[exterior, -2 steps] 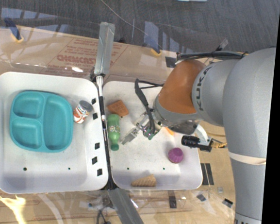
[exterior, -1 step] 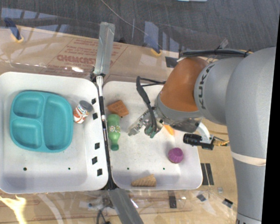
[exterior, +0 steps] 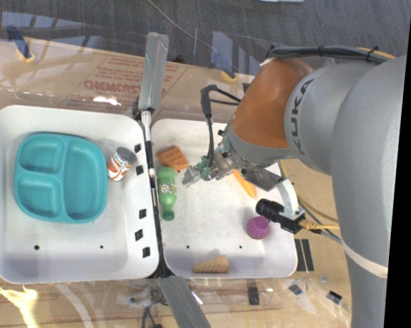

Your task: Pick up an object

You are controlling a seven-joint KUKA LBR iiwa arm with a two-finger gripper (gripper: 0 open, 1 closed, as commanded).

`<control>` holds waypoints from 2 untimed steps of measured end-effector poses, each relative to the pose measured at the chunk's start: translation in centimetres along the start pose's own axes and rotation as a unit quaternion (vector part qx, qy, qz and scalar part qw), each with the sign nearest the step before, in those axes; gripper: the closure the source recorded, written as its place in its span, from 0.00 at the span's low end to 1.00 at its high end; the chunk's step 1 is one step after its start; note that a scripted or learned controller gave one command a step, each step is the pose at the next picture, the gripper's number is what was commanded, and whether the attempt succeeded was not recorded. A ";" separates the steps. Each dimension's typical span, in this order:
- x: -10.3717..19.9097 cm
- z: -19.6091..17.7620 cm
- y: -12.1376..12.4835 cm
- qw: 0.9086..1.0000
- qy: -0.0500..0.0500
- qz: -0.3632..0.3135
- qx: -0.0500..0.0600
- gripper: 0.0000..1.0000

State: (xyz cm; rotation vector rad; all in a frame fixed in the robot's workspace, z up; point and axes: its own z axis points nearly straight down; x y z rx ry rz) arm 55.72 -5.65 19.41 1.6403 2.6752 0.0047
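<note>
My gripper [exterior: 192,176] hangs over the upper middle of the right bin [exterior: 206,238], below the orange band of the arm. It sits just right of a green bottle [exterior: 166,190] that lies along the bin's left wall, and just below an orange wedge [exterior: 172,157]. An orange carrot-like piece [exterior: 246,184] pokes out from under the wrist on the right. A purple ball-like object [exterior: 258,227] lies to the lower right, and a tan cone [exterior: 212,265] rests near the front wall. Nothing visible is held.
The left bin [exterior: 69,255] holds a teal divided plate [exterior: 61,177] and a small tipped can [exterior: 120,164] by its right wall. The arm's bulk covers the right bin's far right side. A black cable fitting [exterior: 271,210] sticks out near the purple object.
</note>
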 end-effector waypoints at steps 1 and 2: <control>3.8 0.3 4.6 0.974 0.001 0.225 0.003 1.00; 9.5 0.3 7.2 0.910 0.000 0.415 0.003 1.00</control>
